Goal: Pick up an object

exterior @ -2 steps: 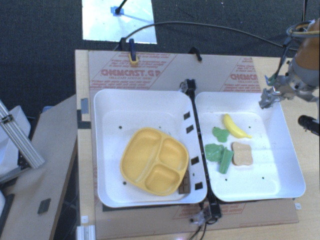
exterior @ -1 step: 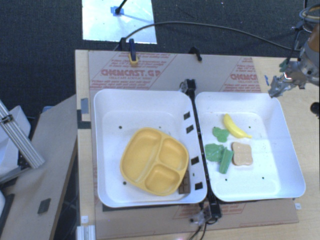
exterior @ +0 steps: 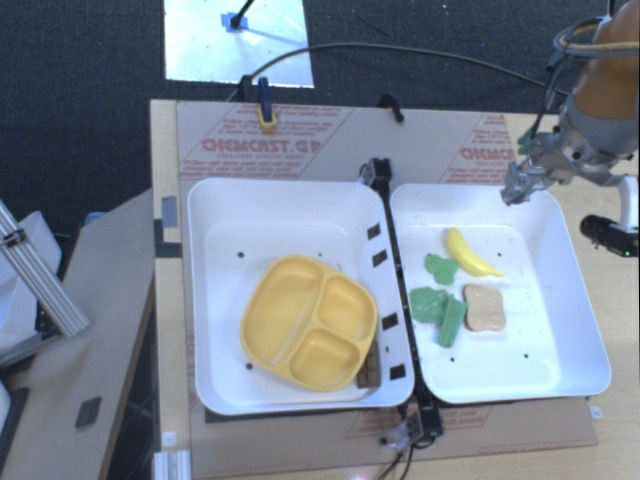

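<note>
While my claw (exterior: 517, 190) hangs over right bin's (exterior: 570, 368) back rim, can't tell its state. Candidate pick: yellow banana (exterior: 470, 254), curved, lying mid-bin, just beside green pieces (exterior: 438, 298) and tan bread slice (exterior: 484, 309).

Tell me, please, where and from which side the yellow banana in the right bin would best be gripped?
Probably at the middle of the banana, coming straight down from above. It lies flat and slanted on the right bin floor, so jaws set across its narrow width should fit, with bare floor on its upper right side and the green pieces on the other.
</note>
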`<state>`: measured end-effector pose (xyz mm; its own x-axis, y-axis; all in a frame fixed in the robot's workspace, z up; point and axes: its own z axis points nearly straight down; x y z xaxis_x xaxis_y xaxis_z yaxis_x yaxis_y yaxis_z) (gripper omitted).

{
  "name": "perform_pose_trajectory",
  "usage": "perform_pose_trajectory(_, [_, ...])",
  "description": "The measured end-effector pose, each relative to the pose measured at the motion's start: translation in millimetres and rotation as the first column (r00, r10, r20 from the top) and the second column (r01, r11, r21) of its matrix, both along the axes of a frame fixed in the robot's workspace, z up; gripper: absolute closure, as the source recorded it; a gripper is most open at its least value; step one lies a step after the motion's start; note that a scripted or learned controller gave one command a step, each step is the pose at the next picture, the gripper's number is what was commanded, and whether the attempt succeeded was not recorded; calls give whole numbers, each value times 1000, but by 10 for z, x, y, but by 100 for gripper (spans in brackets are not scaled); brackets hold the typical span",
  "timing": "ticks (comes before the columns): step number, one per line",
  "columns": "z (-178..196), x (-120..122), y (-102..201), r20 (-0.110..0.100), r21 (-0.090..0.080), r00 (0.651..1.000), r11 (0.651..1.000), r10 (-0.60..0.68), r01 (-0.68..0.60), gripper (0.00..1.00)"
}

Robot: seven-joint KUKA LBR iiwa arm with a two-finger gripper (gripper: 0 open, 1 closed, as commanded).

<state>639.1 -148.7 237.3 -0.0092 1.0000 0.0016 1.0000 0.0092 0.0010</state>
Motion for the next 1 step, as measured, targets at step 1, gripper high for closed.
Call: perform_pose_trajectory(1, [90, -96, 522, 0, -1, 1000, 1000, 0, 0, 100])
